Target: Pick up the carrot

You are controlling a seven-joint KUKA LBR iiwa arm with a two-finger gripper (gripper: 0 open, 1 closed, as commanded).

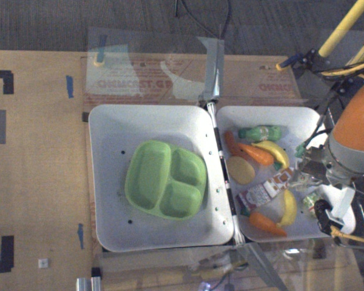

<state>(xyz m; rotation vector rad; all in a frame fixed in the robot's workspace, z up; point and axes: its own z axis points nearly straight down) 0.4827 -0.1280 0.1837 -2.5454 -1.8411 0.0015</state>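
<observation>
step: approach, nothing lifted | my tool (306, 173): over right bin (303, 115) at 3 o'clock, grip state unreadable | carrot (256, 154): 11 o'clock of bin, against banana (273, 151); second carrot (267, 224) at 6 | next: centre above one, descend

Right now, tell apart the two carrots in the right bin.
The upper carrot lies near the bin's middle, beside a banana and a green bottle; the lower carrot sits by the near wall. The upper one looks longer; the lower one looks stubbier. Both are orange, lying flat, and untouched.
</observation>
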